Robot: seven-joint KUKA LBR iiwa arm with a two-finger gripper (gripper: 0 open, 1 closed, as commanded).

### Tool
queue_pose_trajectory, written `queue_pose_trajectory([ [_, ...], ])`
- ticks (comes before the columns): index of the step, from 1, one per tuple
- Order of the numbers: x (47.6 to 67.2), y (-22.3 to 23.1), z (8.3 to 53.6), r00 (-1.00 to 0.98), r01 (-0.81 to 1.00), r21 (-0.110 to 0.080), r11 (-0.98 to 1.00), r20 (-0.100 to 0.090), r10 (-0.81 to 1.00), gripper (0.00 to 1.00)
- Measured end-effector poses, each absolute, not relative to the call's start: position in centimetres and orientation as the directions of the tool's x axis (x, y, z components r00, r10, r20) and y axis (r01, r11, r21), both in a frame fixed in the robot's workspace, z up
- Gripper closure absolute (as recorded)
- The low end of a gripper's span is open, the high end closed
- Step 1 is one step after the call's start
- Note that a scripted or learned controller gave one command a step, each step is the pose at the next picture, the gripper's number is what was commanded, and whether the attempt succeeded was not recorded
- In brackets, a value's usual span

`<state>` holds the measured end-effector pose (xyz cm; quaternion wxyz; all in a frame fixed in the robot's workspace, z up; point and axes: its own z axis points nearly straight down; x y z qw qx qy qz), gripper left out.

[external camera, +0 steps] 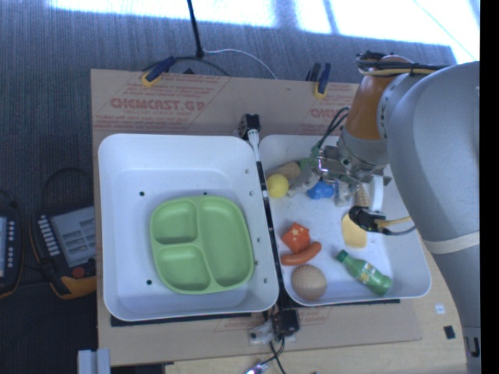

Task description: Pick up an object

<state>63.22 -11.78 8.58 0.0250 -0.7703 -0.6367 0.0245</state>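
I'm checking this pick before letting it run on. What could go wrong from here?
The gripper is low among crowded items in the right white bin: the blue toy, small yellow ball and tan piece lie close together, so it may nudge neighbours or grab two. Its fingers are hard to make out.

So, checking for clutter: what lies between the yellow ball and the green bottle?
In the camera view, between yellow ball and green bottle: a red-orange toy and a sausage-like piece.

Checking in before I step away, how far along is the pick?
Nothing looks lifted yet: the green bottle, hot dog and yellow ball lie in the right bin. The hand is low beside the blue toy. Grasping and lifting remain.
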Motion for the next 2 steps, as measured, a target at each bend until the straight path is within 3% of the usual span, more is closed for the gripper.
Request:
queue_pose_trajectory([
  [1, 63.20, -11.83, 9.54, 0.188, 0.980, -0.070, -0.188, -0.010, 0.982, 1.00],
  [2, 63.19, -11.84, 9.53, 0.188, 0.980, -0.070, -0.188, -0.010, 0.982, 0.00],
])
